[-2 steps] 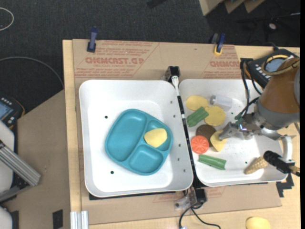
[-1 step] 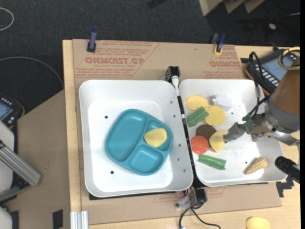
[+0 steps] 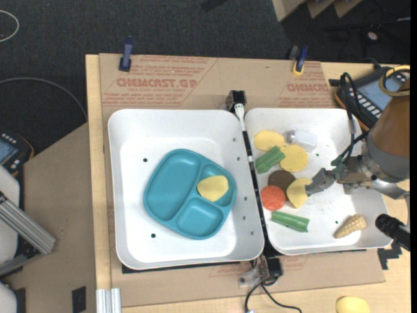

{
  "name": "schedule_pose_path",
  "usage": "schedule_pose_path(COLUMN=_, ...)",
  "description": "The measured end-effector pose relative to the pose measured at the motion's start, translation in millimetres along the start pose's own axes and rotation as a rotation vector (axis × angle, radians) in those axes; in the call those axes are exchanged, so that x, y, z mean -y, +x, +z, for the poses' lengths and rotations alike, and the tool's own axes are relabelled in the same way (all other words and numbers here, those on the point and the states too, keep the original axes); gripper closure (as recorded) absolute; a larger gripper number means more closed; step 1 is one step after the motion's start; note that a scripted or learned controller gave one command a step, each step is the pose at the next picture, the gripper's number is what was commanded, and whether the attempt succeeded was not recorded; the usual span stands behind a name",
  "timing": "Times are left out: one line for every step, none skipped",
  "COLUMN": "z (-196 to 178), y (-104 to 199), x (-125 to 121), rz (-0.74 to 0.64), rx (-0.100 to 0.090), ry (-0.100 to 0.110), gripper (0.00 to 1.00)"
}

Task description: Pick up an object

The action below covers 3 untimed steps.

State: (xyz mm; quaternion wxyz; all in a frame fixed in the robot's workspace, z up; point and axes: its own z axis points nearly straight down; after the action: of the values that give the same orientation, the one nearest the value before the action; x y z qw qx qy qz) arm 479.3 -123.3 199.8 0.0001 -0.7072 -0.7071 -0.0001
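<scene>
The right bin [image 3: 326,119] holds several toy foods. Among them are a yellow lump [image 3: 268,139], a green pickle [image 3: 269,159], a yellow disc [image 3: 295,157], a brown round piece [image 3: 281,178], a red tomato [image 3: 273,197], a yellow wedge [image 3: 298,192], a green bean [image 3: 290,221] and a tan cone [image 3: 350,225]. My gripper [image 3: 317,182] reaches in from the right, low over the bin's middle. Its tip is just right of the yellow wedge. Nothing shows in its grasp.
The left bin [image 3: 130,142] carries a teal divided plate [image 3: 176,194] with a yellow piece [image 3: 213,187] in one compartment. A small clear item [image 3: 301,137] lies at the back of the right bin. A black divider rail [image 3: 247,155] runs between the bins.
</scene>
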Motion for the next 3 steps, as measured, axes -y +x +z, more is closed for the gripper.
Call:
schedule_pose_path(z=0, y=0, x=0, rz=0.0, rx=0.0, ry=0.0, gripper=0.0)
schedule_pose_path(z=-10, y=0, x=-1, rz=0.0, rx=0.001, ry=-0.003, gripper=1.0)
schedule_pose_path(z=64, y=-52, x=-92, rz=-0.001, rx=0.005, ry=-0.009, gripper=1.0)
